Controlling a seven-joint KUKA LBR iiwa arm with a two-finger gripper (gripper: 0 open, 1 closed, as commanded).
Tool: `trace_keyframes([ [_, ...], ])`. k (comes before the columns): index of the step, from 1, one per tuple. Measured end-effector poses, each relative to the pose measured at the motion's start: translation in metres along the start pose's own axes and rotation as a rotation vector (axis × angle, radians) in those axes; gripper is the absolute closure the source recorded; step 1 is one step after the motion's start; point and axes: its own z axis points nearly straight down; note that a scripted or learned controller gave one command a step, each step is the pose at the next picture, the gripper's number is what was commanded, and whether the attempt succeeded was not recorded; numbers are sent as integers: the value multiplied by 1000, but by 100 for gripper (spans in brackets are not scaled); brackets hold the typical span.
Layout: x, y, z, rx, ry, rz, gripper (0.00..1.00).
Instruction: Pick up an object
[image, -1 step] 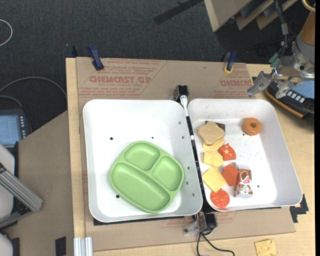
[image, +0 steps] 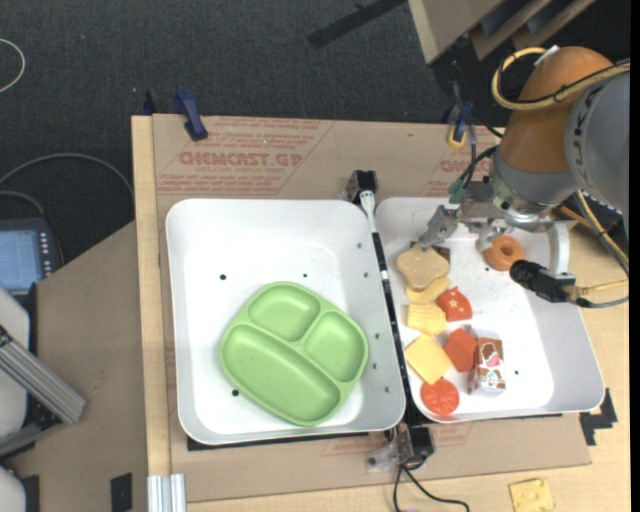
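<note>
Across the bench, the left bin (image: 200, 300) holds a green divided plate (image: 293, 351) lying flat, three compartments showing, its long axis running from the upper left toward the lower right of the bin. Beside it, the right bin (image: 560, 350) carries a cluster of toy food along its left half. Over that bin's far end hangs the arm (image: 555, 110), grey with its orange band, and under it the gripper (image: 462, 222) sits low near the bin's back wall; whether its fingers are wide or closed I cannot tell from here. Just below it lies a tan bread slice (image: 422, 267), flat, its wider end toward the dividing wall. Next come yellow cheese pieces (image: 427, 355), strung in a line running down the bin, the lowest a flat slab turned like a diamond. A small orange ring, like a doughnut (image: 501, 250), rests right of the gripper. Red pieces (image: 460, 348) sit beside the cheese, a red round one (image: 439, 398) lies nearest the front wall, and a small brown and white packet (image: 489, 366) stands to its right
</note>
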Motion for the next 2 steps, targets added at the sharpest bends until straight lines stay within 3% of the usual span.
trace_keyframes([
  [1,-21,-29,75,-17,-2,9,0],
  [2,-11,-65,72,-18,-3,7,0],
])
